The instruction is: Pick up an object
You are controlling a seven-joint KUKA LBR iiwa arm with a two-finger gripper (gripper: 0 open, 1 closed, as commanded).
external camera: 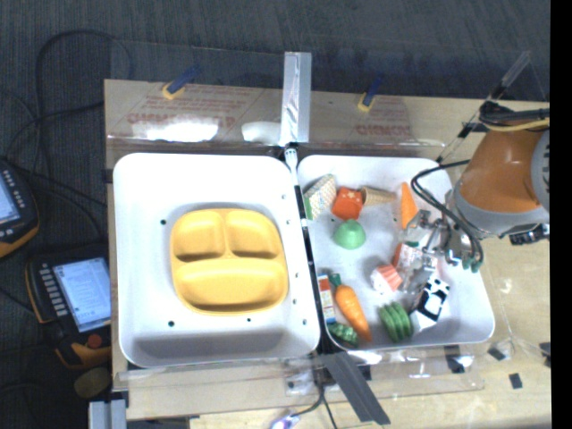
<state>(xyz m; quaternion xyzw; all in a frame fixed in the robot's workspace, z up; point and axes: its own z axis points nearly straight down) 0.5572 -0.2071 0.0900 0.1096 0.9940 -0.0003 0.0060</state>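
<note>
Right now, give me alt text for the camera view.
A grey arm with an orange band reaches from the right, its two-finger gripper low over toy food in the right white bin. The left white bin holds a yellow divided plastic tray.

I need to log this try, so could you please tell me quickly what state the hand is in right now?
Hand: low over the right bin among the toys; cannot be told.

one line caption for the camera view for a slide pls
Arm's gripper low over toy food in the right bin; yellow divided tray in the left bin.
</note>
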